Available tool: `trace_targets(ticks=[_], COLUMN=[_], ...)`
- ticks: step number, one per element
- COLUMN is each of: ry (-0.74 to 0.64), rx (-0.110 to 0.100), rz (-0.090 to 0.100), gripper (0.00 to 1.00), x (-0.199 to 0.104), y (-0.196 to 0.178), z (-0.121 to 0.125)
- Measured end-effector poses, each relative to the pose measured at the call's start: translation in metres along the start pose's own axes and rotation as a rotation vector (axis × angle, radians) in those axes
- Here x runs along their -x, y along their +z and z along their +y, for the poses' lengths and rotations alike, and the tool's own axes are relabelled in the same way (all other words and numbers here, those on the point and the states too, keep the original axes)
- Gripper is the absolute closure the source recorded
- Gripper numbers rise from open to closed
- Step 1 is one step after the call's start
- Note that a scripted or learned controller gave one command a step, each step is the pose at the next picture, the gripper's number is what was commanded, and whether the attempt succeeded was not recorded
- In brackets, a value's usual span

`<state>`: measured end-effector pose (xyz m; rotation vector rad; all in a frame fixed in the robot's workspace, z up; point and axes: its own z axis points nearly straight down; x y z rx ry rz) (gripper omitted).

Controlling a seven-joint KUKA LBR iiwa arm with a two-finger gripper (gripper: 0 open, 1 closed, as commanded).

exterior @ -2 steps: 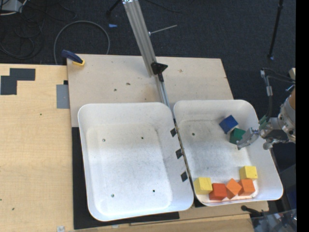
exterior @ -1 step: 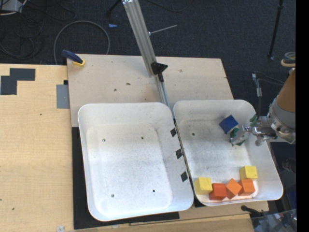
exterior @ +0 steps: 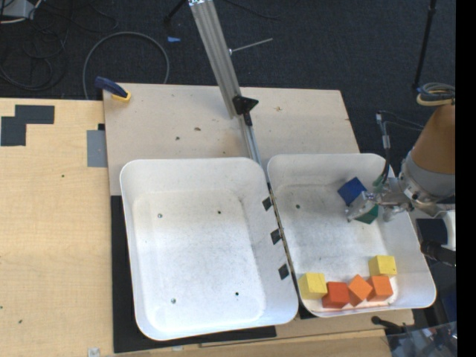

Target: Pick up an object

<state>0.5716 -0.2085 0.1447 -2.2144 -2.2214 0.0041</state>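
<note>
My gripper (exterior: 362,208) sits low in the right bin (exterior: 327,181), approach step, just beside the blue cube (exterior: 351,190). Whether it is gripping cannot be told. Next: confirm the cube is seated, then lift vertically.

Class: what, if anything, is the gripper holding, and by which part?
It cannot be told: the gripper sits beside the blue block in the right bin, its grip unclear.

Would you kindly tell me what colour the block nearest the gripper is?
The block is blue, seen in the camera view.
</note>
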Motion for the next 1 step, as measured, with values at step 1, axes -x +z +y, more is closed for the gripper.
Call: trace_targets(ticks=[1], ry=[-0.002], rx=[0.001], rz=[-0.001], gripper=[1.00], x=[0.0005], y=[-0.0122], z=[-0.0001])
